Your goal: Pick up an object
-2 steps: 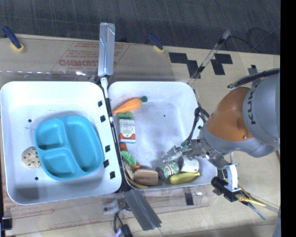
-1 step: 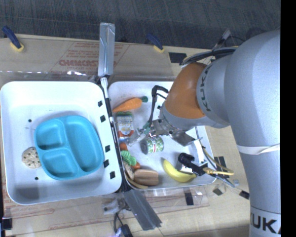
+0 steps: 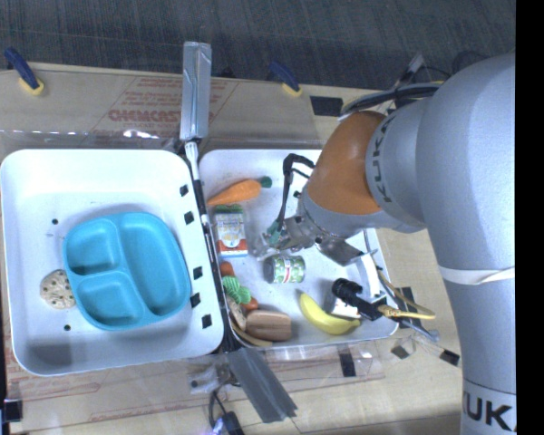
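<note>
tool [image 3: 278,236] low in right bin [image 3: 254,159], just above small can [image 3: 285,269]; whether it's apart or together cannot be told. nothing visibly held. carrot [image 3: 235,191], carton [image 3: 230,229], banana [image 3: 325,316] lie nearby. judgement: pick not yet done, grasp and lift remain.

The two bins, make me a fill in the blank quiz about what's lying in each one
1. The blue tray lies in the ____ bin.
2. The cookie lies beside the tray in the ____ bin.
3. The carrot lies in the same bin as the ____, a yellow fruit.
4. The gripper hangs over the ____ bin, near the can.

Missing words: left; left; banana; right
</note>
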`<state>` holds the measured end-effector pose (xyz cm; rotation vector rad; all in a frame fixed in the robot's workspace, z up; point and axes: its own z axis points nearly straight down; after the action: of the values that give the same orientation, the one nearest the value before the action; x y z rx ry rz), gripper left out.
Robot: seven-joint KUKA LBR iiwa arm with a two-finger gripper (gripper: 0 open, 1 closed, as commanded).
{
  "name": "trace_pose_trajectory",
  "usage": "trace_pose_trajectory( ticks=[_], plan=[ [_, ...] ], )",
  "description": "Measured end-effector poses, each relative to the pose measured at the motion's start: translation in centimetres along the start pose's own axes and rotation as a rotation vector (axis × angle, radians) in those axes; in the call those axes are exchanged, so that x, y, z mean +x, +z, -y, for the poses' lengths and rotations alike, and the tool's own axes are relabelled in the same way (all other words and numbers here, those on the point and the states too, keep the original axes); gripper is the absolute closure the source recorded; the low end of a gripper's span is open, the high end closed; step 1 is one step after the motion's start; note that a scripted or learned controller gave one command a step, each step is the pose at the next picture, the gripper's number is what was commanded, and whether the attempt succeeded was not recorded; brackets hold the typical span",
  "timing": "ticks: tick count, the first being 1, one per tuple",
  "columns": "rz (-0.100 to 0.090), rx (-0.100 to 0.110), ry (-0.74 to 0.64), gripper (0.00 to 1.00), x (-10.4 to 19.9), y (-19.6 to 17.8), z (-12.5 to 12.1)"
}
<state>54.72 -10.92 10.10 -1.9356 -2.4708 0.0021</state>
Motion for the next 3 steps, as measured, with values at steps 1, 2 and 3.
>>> trace_pose_trajectory(
  ticks=[1, 2, 3],
  plan=[
    [0.002, -0.001, -0.031, 1.0, -7.1, 0.9, 6.3],
    [0.0, -0.002, -0.035, 0.0, -6.8, 0.9, 6.2],
    [0.001, -0.003, -0.286, 0.0, -6.8, 0.8, 8.8]
  ],
)
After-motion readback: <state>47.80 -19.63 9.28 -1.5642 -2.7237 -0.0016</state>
